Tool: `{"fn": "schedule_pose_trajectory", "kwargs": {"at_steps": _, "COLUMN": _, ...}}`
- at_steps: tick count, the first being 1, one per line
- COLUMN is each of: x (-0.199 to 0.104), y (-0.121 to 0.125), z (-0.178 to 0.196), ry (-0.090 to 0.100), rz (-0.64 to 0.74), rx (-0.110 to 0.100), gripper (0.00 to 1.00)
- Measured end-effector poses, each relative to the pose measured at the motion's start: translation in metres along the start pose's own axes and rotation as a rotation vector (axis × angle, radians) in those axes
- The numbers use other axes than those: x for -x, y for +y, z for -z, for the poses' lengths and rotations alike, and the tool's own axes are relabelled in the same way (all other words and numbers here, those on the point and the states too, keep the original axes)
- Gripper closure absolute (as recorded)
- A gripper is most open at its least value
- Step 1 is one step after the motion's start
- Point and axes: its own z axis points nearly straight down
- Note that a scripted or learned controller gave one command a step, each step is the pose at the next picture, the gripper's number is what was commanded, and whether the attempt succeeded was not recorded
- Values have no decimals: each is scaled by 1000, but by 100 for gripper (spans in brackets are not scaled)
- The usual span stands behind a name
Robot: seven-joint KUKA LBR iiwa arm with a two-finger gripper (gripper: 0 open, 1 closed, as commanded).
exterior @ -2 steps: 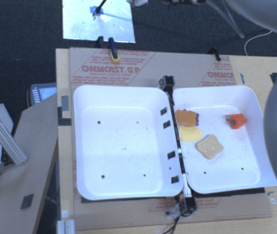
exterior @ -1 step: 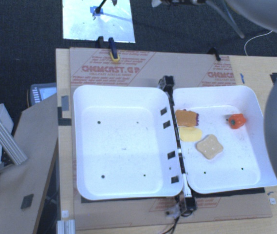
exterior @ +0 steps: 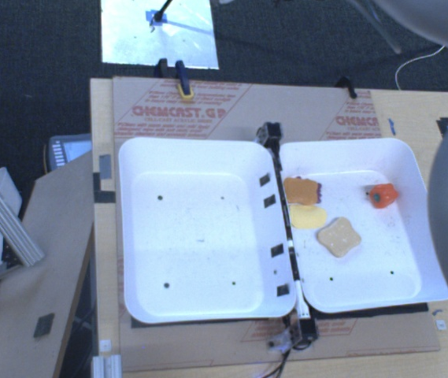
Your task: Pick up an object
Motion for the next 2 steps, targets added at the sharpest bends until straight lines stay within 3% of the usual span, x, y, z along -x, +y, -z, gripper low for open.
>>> {"fn": "schedule_pose_trajectory", "kwargs": {"at_steps": 1, "x": 92, "y": -126, "z": -43, "ry": -6, "rz": -31, "rx": -14, "gripper": 100}}
{"fn": "schedule_pose_trajectory", "kwargs": {"at_steps": 2, "x": 31, "y": -113, "z": -59, "ry": -4, "rz": -16, "rx": -10, "gripper": 100}}
